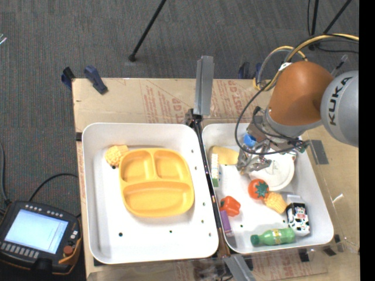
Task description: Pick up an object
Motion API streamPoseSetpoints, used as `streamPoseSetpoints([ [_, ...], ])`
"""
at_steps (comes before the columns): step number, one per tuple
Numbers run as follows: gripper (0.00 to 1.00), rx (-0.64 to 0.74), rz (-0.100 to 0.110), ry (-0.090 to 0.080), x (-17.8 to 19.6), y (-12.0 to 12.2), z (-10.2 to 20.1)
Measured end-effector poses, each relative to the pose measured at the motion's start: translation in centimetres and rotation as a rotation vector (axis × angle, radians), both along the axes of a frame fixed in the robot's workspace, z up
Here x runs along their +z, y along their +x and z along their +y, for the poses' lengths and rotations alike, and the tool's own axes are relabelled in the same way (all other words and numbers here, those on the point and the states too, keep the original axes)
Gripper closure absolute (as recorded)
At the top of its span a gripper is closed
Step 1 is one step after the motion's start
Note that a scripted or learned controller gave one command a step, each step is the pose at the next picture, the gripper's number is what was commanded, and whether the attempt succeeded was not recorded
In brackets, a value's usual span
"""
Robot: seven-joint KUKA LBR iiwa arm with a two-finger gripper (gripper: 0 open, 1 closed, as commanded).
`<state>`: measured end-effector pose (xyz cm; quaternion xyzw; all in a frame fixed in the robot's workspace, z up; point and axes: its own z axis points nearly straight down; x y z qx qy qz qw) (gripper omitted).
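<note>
My gripper (253,163) hangs under the orange wrist band in the right bin (319,198), near its upper middle. Its metal fingers sit just left of a white round lid (281,173) and above a red tomato (258,188). Nothing shows between the fingers. A pale yellow cheese wedge (224,155) lies left of the gripper. Lower in the bin lie a red pepper (229,205), a yellow pineapple piece (275,202), a black-and-white cow-print carton (297,218) and a green bottle (273,237).
The left bin (99,215) holds a yellow divided plate (156,181) with a yellow corn piece (115,154) at its upper left. A green-white pack (215,174) and a purple item (225,222) lie along the right bin's left wall. A teach pendant (36,233) sits bottom left.
</note>
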<state>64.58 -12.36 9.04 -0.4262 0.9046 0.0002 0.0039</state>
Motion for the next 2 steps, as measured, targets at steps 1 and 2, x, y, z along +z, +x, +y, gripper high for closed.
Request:
streamPoseSetpoints([
  [1,1.0,0.04,-0.001,0.0,0.05,-2.26,-8.01],
  [2,0.0,0.04,0.001,-0.002,-0.01,-2.34,-8.11],
])
